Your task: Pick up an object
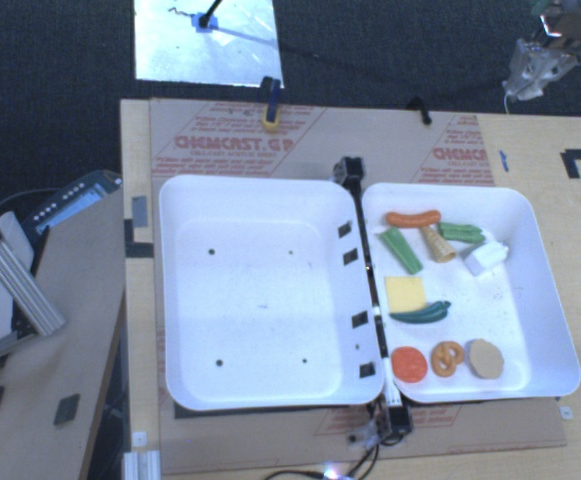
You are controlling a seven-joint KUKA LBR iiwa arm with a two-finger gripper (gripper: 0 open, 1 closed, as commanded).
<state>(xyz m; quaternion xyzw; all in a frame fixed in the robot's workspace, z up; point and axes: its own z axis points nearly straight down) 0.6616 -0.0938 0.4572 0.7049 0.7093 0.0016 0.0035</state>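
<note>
Currently the gripper (532,68) hangs at the upper right of the camera view, above the dark floor and beyond the bench's far edge; whether it is open or closed cannot be determined, and nothing is visible in its grasp. All 9 candidate objects lie in the right bin (548,268), below and slightly left of the gripper in the view. The nearest are the sausage (412,218), long axis left-right, and the white block (486,258). The left bin (260,193) is farther left.
</note>
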